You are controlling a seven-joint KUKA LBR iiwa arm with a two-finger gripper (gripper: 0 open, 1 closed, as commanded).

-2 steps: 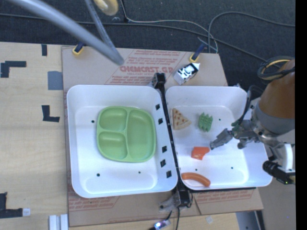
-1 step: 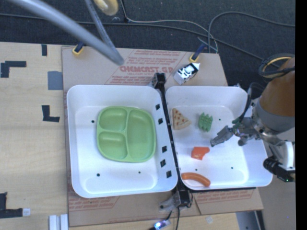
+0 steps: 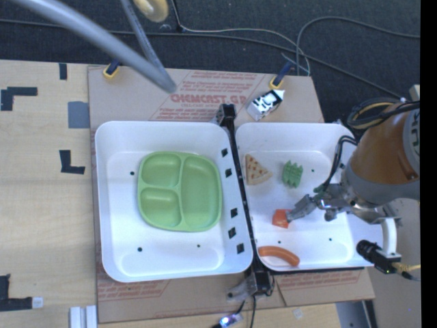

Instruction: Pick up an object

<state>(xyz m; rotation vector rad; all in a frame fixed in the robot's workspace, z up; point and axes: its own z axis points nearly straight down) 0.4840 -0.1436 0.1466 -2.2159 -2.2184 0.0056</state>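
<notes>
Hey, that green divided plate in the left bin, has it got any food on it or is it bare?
Bare. The green divided plate shows plain green in all its compartments; the toy food lies in the right bin.

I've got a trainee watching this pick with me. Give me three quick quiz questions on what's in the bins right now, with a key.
1. True or false: the green divided plate lies in the left bin.
2. Which item is nearest the claw? A) pizza slice B) small red piece C) green block
3. Fill in: the orange sausage lies near the right bin's ____ edge as the camera sees it.

Key: 1 true; 2 B, the claw tip sits right beside the small red piece; 3 lower.
</notes>
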